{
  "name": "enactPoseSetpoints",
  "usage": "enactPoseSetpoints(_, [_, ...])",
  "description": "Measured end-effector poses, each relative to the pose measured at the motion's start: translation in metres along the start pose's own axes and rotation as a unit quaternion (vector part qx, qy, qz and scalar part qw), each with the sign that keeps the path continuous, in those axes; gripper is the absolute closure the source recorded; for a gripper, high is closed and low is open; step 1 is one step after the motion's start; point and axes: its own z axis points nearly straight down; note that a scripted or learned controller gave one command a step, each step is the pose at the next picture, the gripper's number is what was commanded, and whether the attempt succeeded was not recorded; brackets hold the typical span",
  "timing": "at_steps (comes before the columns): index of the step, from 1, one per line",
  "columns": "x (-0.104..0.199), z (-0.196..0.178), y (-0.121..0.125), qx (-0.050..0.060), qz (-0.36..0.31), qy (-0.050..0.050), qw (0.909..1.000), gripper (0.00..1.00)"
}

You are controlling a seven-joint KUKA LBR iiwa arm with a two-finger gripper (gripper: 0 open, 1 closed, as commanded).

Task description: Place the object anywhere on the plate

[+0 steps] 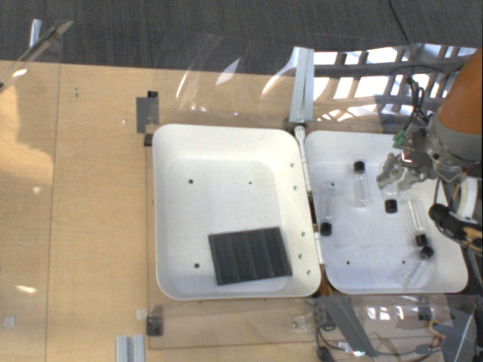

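Arm reaches from right, end effector (398,170) over right bin (453,281), open/closed unclear

I see the plate (250,256) lying in the left bin (173,202), toward its near edge; several vials (361,179) lie scattered in the right bin (332,270), under the hand (398,169).

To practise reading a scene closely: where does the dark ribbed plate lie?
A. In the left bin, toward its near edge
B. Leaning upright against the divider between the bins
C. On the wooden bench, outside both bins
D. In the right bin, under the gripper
A: the dark ribbed plate lies flat on the floor of the left bin, toward its near edge.
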Motion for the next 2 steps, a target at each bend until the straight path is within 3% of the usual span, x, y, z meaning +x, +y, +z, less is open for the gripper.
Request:
enactPoseSetpoints(1, [0.091, -0.012, 0.051, 0.000, -0.103, 0.000, 0.9947, 1.00])
enactPoseSetpoints(2, [0.157, 0.022, 0.085, 0.001, -0.122, 0.000, 0.9925, 1.00])
